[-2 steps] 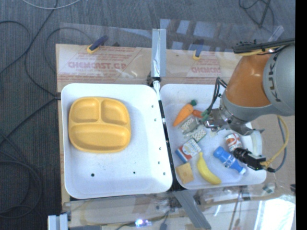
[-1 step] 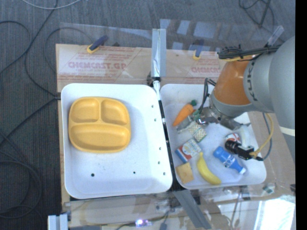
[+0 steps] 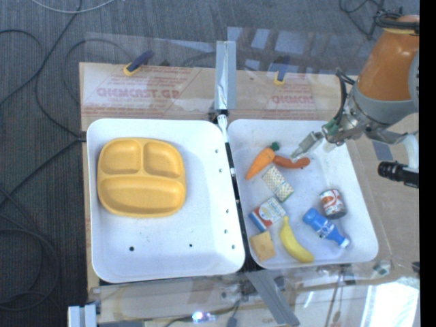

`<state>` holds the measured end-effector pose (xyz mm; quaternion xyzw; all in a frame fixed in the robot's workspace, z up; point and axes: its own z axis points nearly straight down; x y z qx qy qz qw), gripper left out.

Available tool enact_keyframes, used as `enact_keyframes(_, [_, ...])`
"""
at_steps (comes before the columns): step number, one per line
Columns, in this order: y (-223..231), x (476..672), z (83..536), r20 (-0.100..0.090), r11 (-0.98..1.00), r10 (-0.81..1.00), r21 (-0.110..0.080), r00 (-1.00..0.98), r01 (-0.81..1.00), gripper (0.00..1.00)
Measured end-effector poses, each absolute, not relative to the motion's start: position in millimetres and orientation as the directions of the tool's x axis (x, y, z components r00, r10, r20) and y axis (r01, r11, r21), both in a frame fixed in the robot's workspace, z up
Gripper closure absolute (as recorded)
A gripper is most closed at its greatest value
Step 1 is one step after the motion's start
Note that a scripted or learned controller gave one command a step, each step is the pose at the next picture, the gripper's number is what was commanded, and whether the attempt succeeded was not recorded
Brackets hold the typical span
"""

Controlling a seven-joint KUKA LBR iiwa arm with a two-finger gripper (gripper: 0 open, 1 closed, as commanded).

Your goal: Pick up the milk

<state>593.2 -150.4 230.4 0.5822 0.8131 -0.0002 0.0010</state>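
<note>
at the near edge of the right bin (image 3: pixel 361 203) lie a tan cracker square (image 3: pixel 262 246) and a banana (image 3: pixel 294 243), and just beyond them the milk (image 3: pixel 267 214), a small red, white and blue carton lying flat near the bin's left wall, touching or nearly touching the banana's top end. to its right sit a blue bottle (image 3: pixel 325 227) and a red can (image 3: pixel 332 202). farther back are a patterned packet (image 3: pixel 277 183), a carrot (image 3: pixel 260 161) and a red sausage (image 3: pixel 292 161). the claw (image 3: pixel 308 144) hangs over the far side, its spread too blurred to tell. a good pick, i'd judge, means crossing to the carton and closing across its narrow sides, clear of banana and packet. the left bin (image 3: pixel 204 244) holds a yellow tray (image 3: pixel 141 177).
</note>
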Motion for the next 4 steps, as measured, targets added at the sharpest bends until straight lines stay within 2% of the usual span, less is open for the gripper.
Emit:
enact_keyframes(1, [-173, 525.3, 103, -0.009, 0.452, 0.892, 0.01, -0.452, 0.892, 0.0])
enact_keyframes(2, [-134, 561.7, 132, 0.001, 0.579, 0.815, 0.0, -0.579, 0.815, 0.0])
enact_keyframes(3, [-136, 606.8, 148, -0.002, 0.7, 0.714, 0.0, -0.7, 0.714, 0.0])
enact_keyframes(4, [-157, 646.6, 149, -0.004, 0.77, 0.638, -0.001, -0.77, 0.638, 0.0])
